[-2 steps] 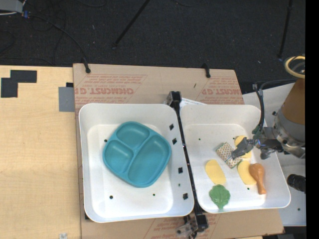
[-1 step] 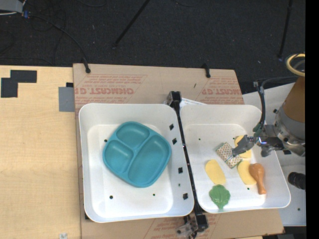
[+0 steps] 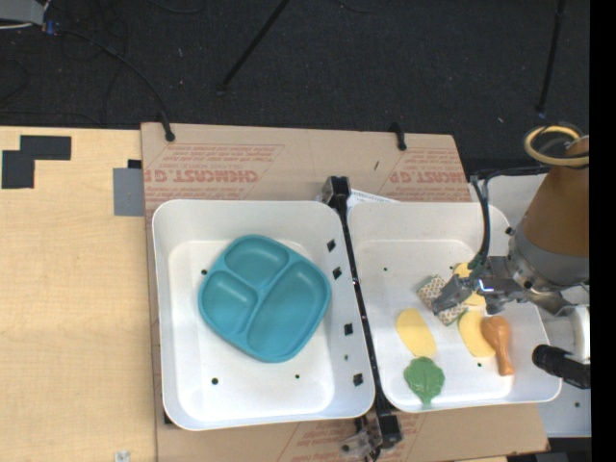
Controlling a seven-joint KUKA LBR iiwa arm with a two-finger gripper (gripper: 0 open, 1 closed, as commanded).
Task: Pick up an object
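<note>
The right bin [image 3: 404, 221] holds several toy foods: a pale yellow oval piece [image 3: 415, 332], a green leafy piece [image 3: 423, 378], a yellow piece [image 3: 474, 336], an orange-brown drumstick [image 3: 500, 343] and a speckled beige piece [image 3: 432, 286]. My gripper [image 3: 450, 303] hangs low over the middle of this bin, between the speckled piece and the yellow piece, reaching in from the right. Its grey tip sits close to the speckled piece. Whether anything lies between its fingers is hidden.
A teal divided plate [image 3: 265, 297] lies in the left bin [image 3: 183, 287]. A black divider [image 3: 348, 301] runs between the two bins. The arm's orange band [image 3: 563, 205] rises at the right edge, above a black part [image 3: 563, 364] by the bin's corner.
</note>
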